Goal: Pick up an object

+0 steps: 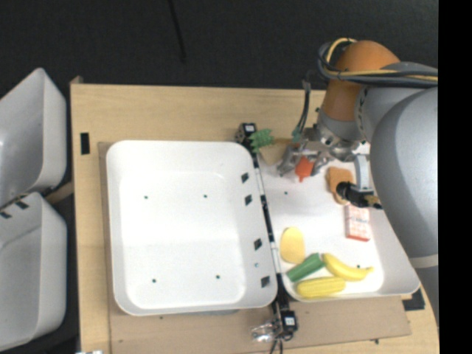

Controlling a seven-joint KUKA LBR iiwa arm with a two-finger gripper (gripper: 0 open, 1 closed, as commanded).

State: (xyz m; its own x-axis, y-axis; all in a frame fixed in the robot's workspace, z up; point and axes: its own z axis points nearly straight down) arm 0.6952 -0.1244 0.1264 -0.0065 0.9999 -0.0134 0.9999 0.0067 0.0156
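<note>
My gripper [301,162] hangs over the back left part of the right bin [391,275], near the divider between the bins. A small orange-red object [304,170] sits between its grey fingers [287,165], so the gripper is shut on it. It looks raised a little above the bin floor. Loose in the same bin lie a brown piece [338,177], a red and white box [358,223], a pale yellow piece [293,243], a green vegetable [304,266], a banana [347,268] and a yellow corn cob [318,287].
The left bin [118,198] stands beside the right one on the wooden bench. The arm's grey body [409,175] covers the right bin's right side. Small black and green clips [252,136] mark the back of the divider.
</note>
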